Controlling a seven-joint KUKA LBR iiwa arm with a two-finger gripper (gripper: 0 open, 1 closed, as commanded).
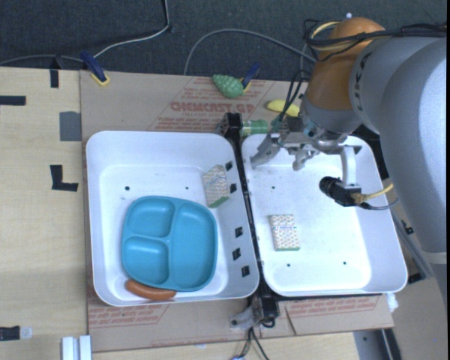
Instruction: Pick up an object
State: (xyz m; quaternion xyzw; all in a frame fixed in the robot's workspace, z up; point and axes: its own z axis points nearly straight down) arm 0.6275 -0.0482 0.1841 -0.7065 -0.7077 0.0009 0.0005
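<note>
The grey arm with its orange band [337, 58] reaches in from the right and hangs over the far edge of the right shallow white bin [375, 276]. Its two-finger gripper [283, 154] sits above that bin's far left corner, just beside the black divider [244, 216] where the two bins meet. The fingers [262, 152] look spread with nothing between them, though their tips are small and partly lost against the white floor.

A small rectangular sponge with a speckled pale top and green edge [285, 232] lies flat in the middle of the right bin, well apart from every wall and from the gripper, with bare floor all around it.

In the left white bin [105, 156], a blue three-compartment plastic plate [169, 243] takes up the near half. An orange sausage-shaped toy [150, 291] is wedged between the plate and the near wall, partly tucked under the plate's rim. A second speckled sponge [217, 184] leans tilted against the right wall, close to the divider.

Beyond the bins, a green knobbly object [229, 85] rests on the cardboard. A yellow object [281, 106] beside it is partly hidden by the arm.
</note>
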